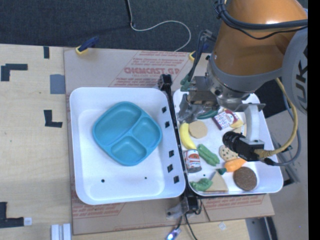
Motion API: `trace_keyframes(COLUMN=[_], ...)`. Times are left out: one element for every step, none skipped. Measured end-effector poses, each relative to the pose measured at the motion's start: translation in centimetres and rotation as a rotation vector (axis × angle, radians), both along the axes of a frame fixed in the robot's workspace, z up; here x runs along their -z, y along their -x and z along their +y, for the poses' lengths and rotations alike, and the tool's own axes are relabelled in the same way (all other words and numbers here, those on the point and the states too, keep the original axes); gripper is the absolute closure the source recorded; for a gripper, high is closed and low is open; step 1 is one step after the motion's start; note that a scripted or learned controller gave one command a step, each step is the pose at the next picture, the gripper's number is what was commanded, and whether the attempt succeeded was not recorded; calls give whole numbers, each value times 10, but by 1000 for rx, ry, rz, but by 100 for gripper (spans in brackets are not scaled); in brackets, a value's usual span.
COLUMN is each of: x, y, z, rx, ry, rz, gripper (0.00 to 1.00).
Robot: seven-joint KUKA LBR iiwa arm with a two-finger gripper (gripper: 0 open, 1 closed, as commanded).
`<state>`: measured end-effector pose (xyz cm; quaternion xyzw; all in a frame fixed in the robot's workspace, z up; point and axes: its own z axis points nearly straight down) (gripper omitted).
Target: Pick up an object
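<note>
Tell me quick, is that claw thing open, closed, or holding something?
Gripper: cannot be told from this view; it hangs low over the right bin, near the banana.

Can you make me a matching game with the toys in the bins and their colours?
Things:
1. divided plate
2. banana
3. carrot
4. round cookie

Colours:
A. orange
B. brown
C. blue
D. yellow

Pairs: 1-C, 2-D, 3-A, 4-B
</note>
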<state>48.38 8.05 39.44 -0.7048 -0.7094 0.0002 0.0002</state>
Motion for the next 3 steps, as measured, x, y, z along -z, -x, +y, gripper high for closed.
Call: trace_keyframes(x=[64, 88, 126], y=[1, 1, 1], z=[-55, -66, -120], rx=[12, 8, 12], ry=[4, 2, 2], rz=[9, 6, 6], gripper=[100, 100, 100])
